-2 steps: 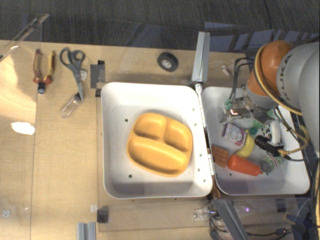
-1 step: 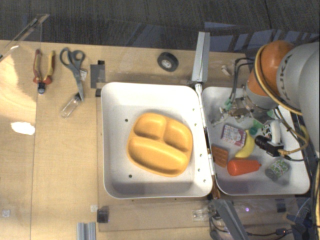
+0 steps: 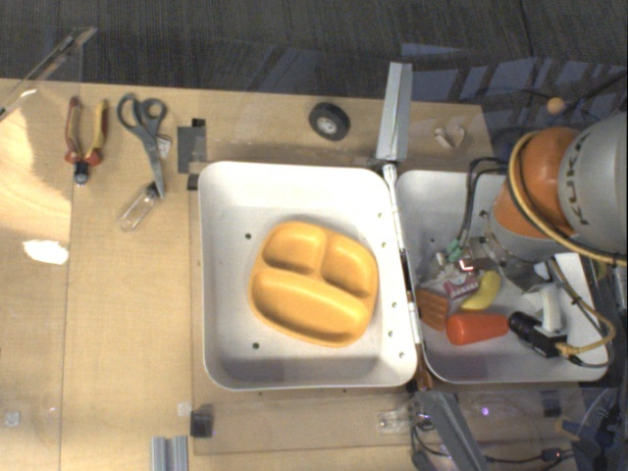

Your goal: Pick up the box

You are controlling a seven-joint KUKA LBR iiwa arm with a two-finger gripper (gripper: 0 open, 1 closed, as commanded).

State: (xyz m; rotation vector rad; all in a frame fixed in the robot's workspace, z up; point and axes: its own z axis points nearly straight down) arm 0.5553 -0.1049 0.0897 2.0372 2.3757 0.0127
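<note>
A small brown box (image 3: 432, 307) lies in the right bin (image 3: 432, 199) against its left wall. Just right of it are a small pink and white packet (image 3: 457, 285), a yellow banana-shaped piece (image 3: 482, 290) and a red-orange carrot-shaped piece (image 3: 478, 328). My gripper (image 3: 464, 261) hangs low over this cluster, just above and right of the box, near the packet. The grey arm with its orange band (image 3: 545, 180) reaches in from the right and hides the bin's right half.
The left bin (image 3: 221, 263) holds a large yellow-orange moulded piece (image 3: 314, 281). Scissors (image 3: 147, 130), pliers (image 3: 83, 135) and a black tape roll (image 3: 330, 120) lie on the bench behind the bins. A metal bar (image 3: 395, 111) stands behind the gap between the bins.
</note>
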